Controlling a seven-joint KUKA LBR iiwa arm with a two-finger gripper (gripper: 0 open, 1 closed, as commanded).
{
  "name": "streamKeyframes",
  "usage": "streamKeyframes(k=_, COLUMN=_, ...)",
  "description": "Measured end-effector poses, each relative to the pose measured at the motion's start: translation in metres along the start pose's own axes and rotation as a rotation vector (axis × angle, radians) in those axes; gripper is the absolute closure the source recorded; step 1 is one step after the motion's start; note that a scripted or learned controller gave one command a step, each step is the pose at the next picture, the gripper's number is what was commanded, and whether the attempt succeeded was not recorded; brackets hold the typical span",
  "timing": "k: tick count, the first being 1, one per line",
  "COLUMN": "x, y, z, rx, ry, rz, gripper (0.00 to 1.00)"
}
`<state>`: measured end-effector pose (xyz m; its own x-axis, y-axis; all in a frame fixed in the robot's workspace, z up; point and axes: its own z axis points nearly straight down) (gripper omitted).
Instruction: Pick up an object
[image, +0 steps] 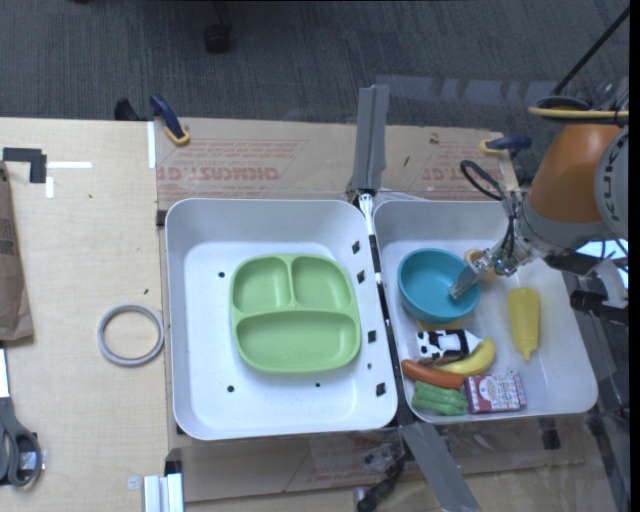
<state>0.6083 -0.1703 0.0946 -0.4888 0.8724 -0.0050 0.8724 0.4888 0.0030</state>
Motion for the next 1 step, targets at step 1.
streamKeyframes(k=1, x=-0.0032, y=0.0025, z=-0.0143, rx=-0.011, ry=-0.009, rz=0.005, gripper=1.0)
